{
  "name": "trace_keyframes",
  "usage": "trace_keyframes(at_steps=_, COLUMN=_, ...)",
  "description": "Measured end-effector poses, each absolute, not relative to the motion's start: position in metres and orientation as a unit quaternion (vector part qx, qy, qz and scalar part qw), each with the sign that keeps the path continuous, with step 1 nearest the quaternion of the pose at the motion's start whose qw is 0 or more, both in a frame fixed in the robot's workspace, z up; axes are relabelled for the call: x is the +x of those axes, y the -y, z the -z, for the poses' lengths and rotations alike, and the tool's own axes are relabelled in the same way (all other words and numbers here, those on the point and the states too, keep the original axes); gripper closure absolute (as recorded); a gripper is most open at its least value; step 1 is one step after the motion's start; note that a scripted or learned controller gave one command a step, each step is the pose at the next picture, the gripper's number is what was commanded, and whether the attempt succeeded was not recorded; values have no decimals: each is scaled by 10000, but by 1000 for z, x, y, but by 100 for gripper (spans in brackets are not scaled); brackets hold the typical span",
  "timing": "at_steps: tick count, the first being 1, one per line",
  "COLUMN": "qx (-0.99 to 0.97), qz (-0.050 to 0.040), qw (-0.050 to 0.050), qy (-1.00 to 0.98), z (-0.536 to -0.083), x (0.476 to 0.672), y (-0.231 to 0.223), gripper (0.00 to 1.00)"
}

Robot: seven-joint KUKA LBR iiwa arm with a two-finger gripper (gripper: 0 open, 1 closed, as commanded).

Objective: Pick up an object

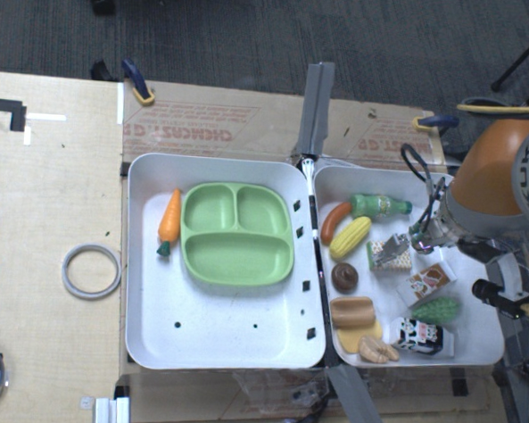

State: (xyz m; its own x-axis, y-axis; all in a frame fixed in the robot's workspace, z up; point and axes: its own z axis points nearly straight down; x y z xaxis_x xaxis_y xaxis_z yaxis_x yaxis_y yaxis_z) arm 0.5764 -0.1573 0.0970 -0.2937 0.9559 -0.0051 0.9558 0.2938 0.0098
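the gripper hangs over the right bin, near its far right side; whether its fingers are wide or narrow cannot be told. just beside it lies one silvery packet. the same bin holds one green bottle, one corn cob, one red sausage, one brown doughnut and one cow-print carton. the left bin holds one green divided plate and one carrot. one tape ring lies on the tabletop

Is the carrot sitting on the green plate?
No, the carrot lies in the left bin beside the green plate.
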Motion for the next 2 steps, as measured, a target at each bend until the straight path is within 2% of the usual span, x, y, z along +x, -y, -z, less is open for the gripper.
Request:
trace_keyframes(at_steps=1, qx=5027, qz=-4, qw=23, qy=-8644, z=-113, x=660, y=149, gripper=0)
trace_keyframes(at_steps=2, qx=5826, qz=-1, qw=10, qy=-8128, z=-93, x=659, y=114, gripper=0)
